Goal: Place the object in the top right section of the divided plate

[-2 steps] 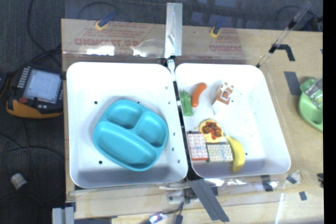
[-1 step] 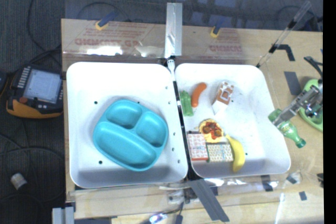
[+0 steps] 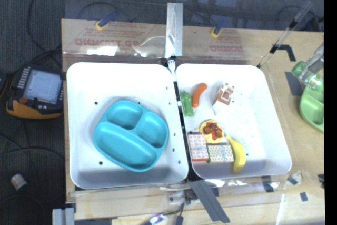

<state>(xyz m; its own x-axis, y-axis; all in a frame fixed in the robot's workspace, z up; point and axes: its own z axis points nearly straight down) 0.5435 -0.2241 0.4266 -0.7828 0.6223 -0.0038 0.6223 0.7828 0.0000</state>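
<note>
Plainly the task is at its start: nothing lies in the blue divided plate [image 3: 131, 134], which sits tilted in the left bin [image 3: 79, 113], and every candidate thing is over in the right bin [image 3: 271, 129]. That bin holds an orange sausage-like piece [image 3: 199, 95] beside a green piece [image 3: 186, 104] by the dividing wall, a small white and orange box [image 3: 225, 94] further right, and, near the front wall, a pizza-like piece [image 3: 211, 129] touching two patterned blocks [image 3: 209, 152] with a yellow banana [image 3: 237, 154] just beside them. Which of these is the object meant, I cannot tell. No part of the gripper can be made out, so whether it is open or grasping anything cannot be told. A green thing [image 3: 311, 100] stands on the desk [image 3: 303, 55] at the right. The next move, I judge, calls for reaching into the right bin, picking one piece cleanly out of the clutter, then carrying it across to the plate's top right section [image 3: 152, 129].
</note>
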